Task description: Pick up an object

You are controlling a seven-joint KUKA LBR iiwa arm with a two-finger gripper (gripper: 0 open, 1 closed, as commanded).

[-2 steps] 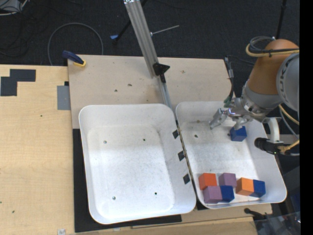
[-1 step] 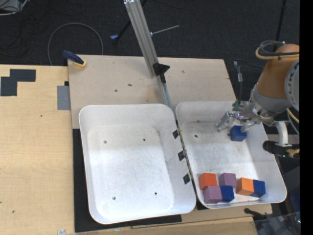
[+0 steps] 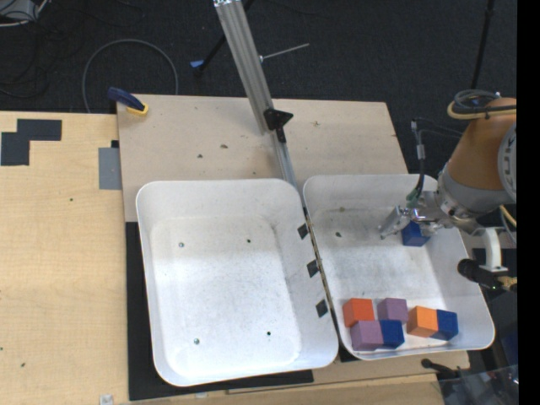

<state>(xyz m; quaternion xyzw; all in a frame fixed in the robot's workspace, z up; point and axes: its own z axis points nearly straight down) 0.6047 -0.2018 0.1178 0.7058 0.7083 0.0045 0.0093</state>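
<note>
Bench w/ two white bins; gripper (image 3: 403,223) is hovering over right bin (image 3: 371,194), fingers closed on blue cube (image 3: 413,235), lifting it. Other blocks (image 3: 396,321) are sitting clustered at near edge

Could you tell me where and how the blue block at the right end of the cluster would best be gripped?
I would take the blue block from above, fingers closing on its near and far faces. The orange block touches its left side and the right bin's wall stands close on its right, so those two sides look crowded, while the top is open.
</note>
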